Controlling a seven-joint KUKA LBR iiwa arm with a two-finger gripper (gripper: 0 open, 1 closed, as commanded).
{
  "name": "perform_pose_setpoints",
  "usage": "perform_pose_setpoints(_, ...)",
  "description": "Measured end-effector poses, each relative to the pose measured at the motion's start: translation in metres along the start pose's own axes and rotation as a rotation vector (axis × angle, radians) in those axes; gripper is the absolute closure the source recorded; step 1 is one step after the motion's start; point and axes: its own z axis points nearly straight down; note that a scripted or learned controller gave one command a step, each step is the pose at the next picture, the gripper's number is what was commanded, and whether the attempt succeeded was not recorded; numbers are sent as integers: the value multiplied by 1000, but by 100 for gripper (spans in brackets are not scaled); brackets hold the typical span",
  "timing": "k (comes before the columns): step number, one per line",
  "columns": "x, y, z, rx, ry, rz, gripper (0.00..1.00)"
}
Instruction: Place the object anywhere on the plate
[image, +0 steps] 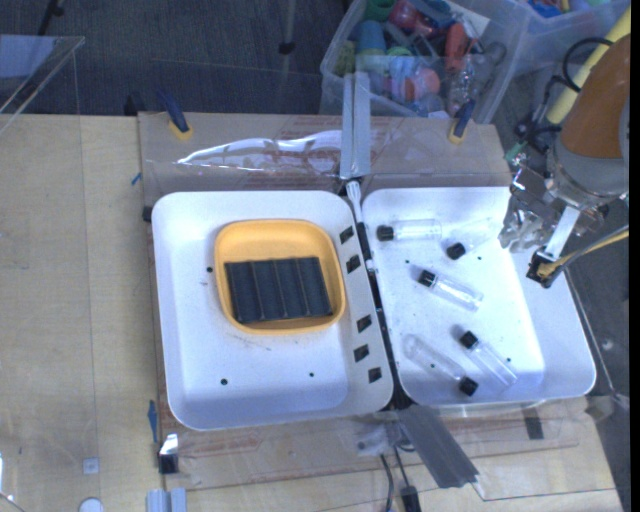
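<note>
Blurring end effector (528, 236) hangs above clear vials (449, 289).

Right white bin (565, 360): directly under the end effector (530, 238), extending toward view-front and view-left of it.
Left white bin (190, 385): well to view-left of the end effector, touching the right bin along the centre seam.
Row of black tabs (362, 322): on that seam, view-left and forward of the end effector.
Metal strip (355, 130): upright behind the seam, view-left and rearward.
Blue clamps: one near, rearward-left (462, 120); one well apart, far view-left (178, 122).
Clear tub of coloured items (420, 50): behind the end effector, off the counter (70, 300).
Grey bracket (440, 455): forward of the bins.
</note>
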Motion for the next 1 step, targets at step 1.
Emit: perform_pose_setpoints(1, 0, 58, -54, -4, 1, -223, 100)
